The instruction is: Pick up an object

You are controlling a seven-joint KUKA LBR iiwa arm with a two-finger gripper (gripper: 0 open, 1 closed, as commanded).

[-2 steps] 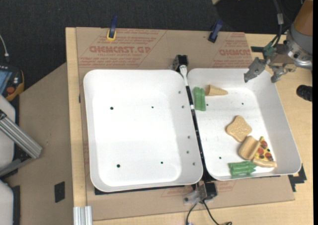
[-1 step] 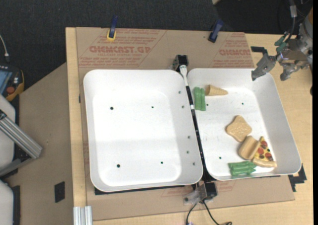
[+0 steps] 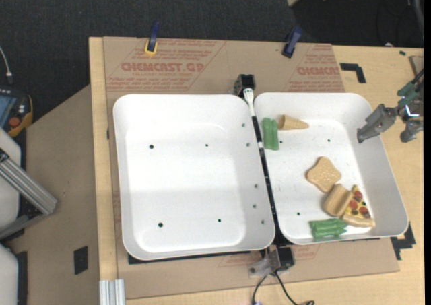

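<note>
Six small play-food pieces lie in the right bin (image 3: 377, 182): a green stick (image 3: 271, 134) and a cone (image 3: 291, 122) near its top left, a toast slice (image 3: 324, 173) in the middle, and a bread roll (image 3: 335, 199), a pizza slice (image 3: 357, 208) and a green leaf (image 3: 327, 229) crowded at the bottom. The pincer (image 3: 392, 126) hovers over the bin's right rim, fingers apart, holding nothing. The toast, lying alone, looks the safest pick: come straight down over it. The arm is cut off at the right edge

I read "CHEMCAST GP" in red on the brown protective sheet (image 3: 202, 61) along the bench's far edge, repeated partly toward the far right corner.
</note>
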